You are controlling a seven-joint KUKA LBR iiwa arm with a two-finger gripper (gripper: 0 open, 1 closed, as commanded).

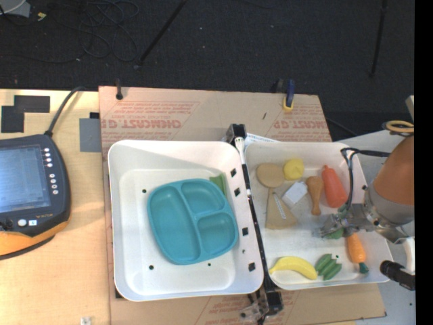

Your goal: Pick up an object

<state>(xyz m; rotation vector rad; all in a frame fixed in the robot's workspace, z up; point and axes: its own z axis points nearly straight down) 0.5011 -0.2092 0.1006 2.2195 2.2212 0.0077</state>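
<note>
The right bin point(255, 156) holds several toy foods: a yellow lemon point(293, 168), a tan round piece point(270, 175), a brown drumstick point(315, 192), a red-orange piece point(333, 185), a tan wedge point(278, 212), a carrot point(356, 248), a banana point(294, 267) and a green pod point(329, 266). My gripper point(335, 226) reaches in from the right and hangs low over the bin's right half, just left of the carrot and below the drumstick. Its tip is dark and blurred against the bin floor. Nothing is seen lifted.
The left bin point(128, 181) holds a teal divided plate point(193, 219) with a green piece point(218, 181) at its far right corner. A pendant with a screen point(27, 181) lies on the bench at the left. Cardboard point(203, 114) lies under both bins.
</note>
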